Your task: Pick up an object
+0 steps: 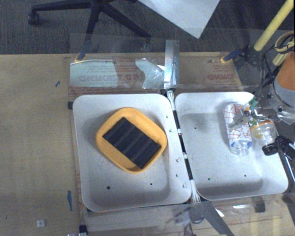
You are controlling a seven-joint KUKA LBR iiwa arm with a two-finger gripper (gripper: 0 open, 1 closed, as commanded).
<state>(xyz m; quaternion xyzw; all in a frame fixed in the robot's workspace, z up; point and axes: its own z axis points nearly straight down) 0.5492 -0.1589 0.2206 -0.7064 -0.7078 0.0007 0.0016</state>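
We cannot make out the gripper (253, 114) clearly: it is a tangle of metal and cable at the right bin's (212, 185) far right side, and whether it is open or closed we cannot tell. The arm (286, 79) is cut off by the right edge, its orange band just visible, reaching in low over the bin rim. A crumpled plastic bottle (237, 129) with a red and white label lies directly beside the gripper. In the left bin (92, 189) rests a yellow pad with a black ribbed face (131, 140), lying at an angle. Both bins sit on the counter (27, 143).
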